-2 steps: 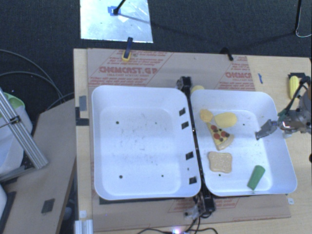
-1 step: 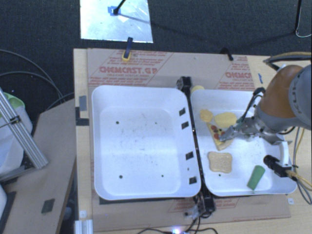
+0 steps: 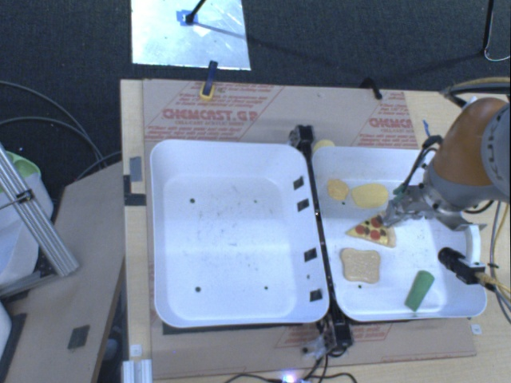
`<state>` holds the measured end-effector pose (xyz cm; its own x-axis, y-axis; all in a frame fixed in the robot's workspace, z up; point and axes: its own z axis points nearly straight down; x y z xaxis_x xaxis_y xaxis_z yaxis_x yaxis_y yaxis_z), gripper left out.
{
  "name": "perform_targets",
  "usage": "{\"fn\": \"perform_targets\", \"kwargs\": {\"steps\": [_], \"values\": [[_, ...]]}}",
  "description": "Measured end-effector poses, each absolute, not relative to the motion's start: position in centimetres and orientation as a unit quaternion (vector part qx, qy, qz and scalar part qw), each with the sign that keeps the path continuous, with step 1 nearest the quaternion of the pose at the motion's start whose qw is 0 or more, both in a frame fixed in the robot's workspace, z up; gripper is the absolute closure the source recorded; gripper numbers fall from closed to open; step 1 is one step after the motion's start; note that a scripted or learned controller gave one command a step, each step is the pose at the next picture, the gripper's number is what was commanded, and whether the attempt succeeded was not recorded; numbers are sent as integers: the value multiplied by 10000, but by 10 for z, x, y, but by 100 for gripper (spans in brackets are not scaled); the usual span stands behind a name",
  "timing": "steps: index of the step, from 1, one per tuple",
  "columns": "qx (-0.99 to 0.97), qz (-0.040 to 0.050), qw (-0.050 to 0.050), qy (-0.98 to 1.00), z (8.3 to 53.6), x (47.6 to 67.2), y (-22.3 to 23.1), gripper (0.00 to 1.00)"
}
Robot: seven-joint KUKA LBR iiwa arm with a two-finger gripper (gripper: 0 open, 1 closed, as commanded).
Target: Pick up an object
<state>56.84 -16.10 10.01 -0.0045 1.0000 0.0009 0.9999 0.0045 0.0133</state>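
The right bin (image 3: 447, 303) holds a pizza slice (image 3: 371, 231), a slice of toast (image 3: 360, 265), a green cylinder (image 3: 419, 290), a yellow oval piece (image 3: 370, 195) and a smaller yellow piece (image 3: 338, 189). My gripper (image 3: 394, 215) hangs low in this bin, its tips right at the pizza slice's right end, just below the yellow oval. The fingers are too small to tell whether they grip anything.
The left bin (image 3: 231, 238) stands beside the right one, with a black divider (image 3: 311, 230) between them. A small pale yellow object (image 3: 323, 145) lies at the right bin's far rim. Cardboard (image 3: 239, 110) lines the bench under both bins.
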Motion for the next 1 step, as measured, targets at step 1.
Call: {"fn": "perform_targets", "kwargs": {"steps": [1], "values": [[7053,55,48,7089,110,569,-161,100]]}}
